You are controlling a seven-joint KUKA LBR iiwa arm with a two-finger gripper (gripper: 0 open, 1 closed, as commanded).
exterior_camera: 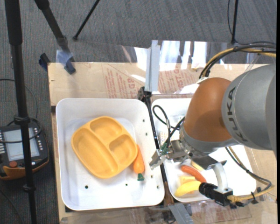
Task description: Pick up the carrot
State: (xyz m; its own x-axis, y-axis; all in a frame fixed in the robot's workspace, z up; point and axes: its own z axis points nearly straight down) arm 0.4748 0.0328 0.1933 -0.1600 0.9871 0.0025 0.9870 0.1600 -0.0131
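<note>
Bins: two shallow white ones side by side on the counter point(98, 80), the left bin point(65, 125) and the right bin point(170, 107).
Carrot: one carrot point(138, 162) in the left bin, lying on the floor of it just against the right edge of the plate, near the bin's right wall.
Carrot's axis: long axis runs nearly up and down the view, orange tip toward the far side, green stub toward the near side.
Plate: one orange divided plate point(104, 146), three compartments, in the left bin.
Right bin's contents: one red-orange piece point(193, 171) and one yellow piece point(187, 187), touching each other.
Writing: "KUKA" reads on the arm point(238, 118); red print on the cardboard, too skewed to read.
Gripper: the gripper point(157, 158) hangs over the rim between the bins, just right of the carrot; I can't tell how its jaws stand.
Pendant: one control pendant point(18, 148) on the floor at left.
</note>
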